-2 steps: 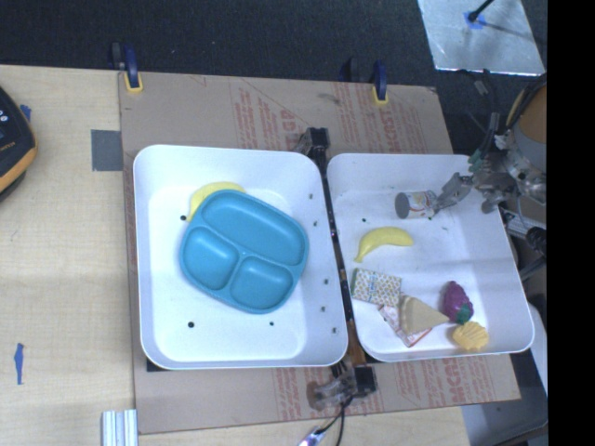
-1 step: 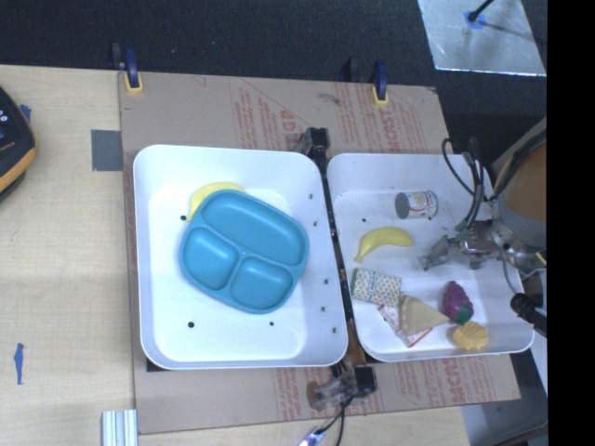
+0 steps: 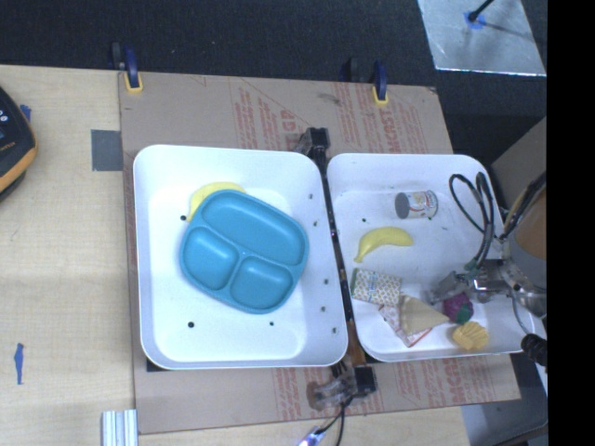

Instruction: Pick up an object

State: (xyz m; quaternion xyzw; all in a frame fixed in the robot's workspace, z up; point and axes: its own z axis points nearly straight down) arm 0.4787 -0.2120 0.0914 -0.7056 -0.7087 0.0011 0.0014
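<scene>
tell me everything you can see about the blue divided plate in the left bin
The blue divided plate looks like smooth moulded plastic, rounded in outline, with three recessed compartments: one large along its upper side and two smaller below, split by raised ridges. It lies flat and face up, turned at a slant, near the middle of the left bin. Its compartments hold nothing. Its upper left edge overlaps a yellow object that peeks out from beneath.

The left bin [image 3: 158,249] holds a blue divided plate [image 3: 244,251] lying partly over a yellow thing [image 3: 212,193]. In the right bin [image 3: 372,179] lie a small can [image 3: 416,204], a banana [image 3: 383,241], a patterned packet [image 3: 376,287] and a yellow block [image 3: 469,335]. The claw [image 3: 457,291] sits low beside a purple thing [image 3: 456,306].
</scene>
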